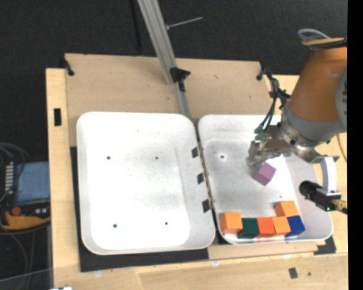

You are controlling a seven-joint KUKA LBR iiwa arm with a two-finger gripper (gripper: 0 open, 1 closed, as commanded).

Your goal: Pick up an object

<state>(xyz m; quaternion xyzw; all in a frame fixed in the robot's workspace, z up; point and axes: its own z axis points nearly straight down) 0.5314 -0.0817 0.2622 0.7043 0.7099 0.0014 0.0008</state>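
Note:
A purple block (265, 173) hangs tilted over the middle of the right bin (230, 139), its top edge caught between the fingers of my gripper (260, 161). The gripper is shut on it and comes down from the grey and orange arm (314, 101) at the right. Along the right bin's front wall lie several more blocks: an orange block (232, 221), a green block (250, 227), a red-orange block (266, 226), another orange block (284, 210) and a blue block (295, 224).
The left bin (139, 180) lies beside the right one, with a hinged divider (201, 177) between them. A metal pole (160, 35) slants up from behind the bins. A black fitting (317, 196) juts over the right bin's right rim.

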